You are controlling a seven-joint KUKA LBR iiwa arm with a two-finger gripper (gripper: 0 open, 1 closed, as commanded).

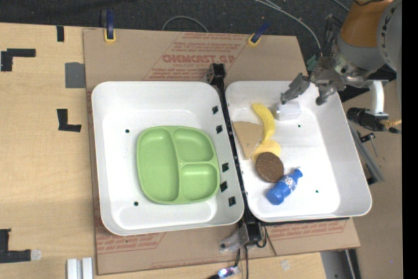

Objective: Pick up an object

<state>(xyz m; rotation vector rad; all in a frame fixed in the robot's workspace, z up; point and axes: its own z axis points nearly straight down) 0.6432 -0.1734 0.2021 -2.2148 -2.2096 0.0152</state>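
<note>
In the right bin (339, 153) lie a yellow banana (264, 126), a tan flat wedge (247, 136), a brown round cookie-like disc (268, 166) and a small blue bottle (284, 187). My gripper (307, 92) hangs over the bin's upper right part, its two dark fingers (292, 89) spread apart with nothing between them. It is to the right of and above the banana's top end. A small white block (288, 111) lies just below the left finger.
The left bin (108, 140) holds a green divided plate (177, 163). Both bins rest on a cardboard sheet (189, 55) fixed with clamps. Cables run across the dark backdrop. The arm's orange band (369, 6) is at the upper right.
</note>
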